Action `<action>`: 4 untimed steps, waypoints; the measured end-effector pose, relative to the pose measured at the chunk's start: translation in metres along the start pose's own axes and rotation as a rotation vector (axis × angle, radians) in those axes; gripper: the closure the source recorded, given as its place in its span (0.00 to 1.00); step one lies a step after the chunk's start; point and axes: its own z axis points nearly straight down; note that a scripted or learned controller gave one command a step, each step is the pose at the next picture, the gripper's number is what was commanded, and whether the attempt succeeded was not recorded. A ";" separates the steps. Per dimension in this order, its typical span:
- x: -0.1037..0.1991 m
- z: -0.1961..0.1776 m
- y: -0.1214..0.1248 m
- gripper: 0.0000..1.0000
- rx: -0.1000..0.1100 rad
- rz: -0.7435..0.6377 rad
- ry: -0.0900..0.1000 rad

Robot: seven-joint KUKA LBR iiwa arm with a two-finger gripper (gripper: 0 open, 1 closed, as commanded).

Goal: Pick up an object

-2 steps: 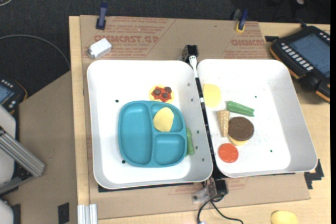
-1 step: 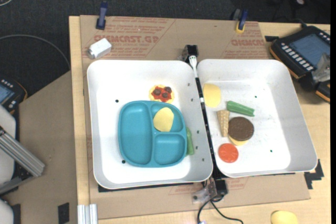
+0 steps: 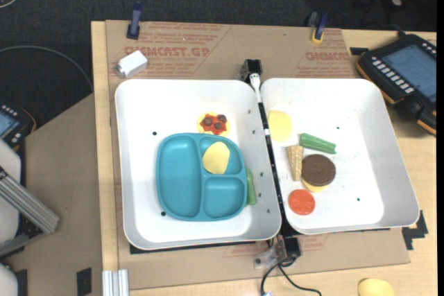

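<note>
A single fixed camera looks down at a slant from above the near side of the bench (image 3: 208, 45), far enough off to take in the left bin (image 3: 139, 149) and the right bin (image 3: 368, 149) whole, with dark floor beyond the far edge.

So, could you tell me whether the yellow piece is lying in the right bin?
No, the yellow piece lies in the blue tray in the left bin.
</note>
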 end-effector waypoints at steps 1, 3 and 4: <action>0.009 0.096 0.000 1.00 0.024 0.003 0.007; 0.054 0.088 0.000 1.00 0.025 0.004 0.006; 0.114 -0.040 0.003 1.00 -0.003 -0.005 0.004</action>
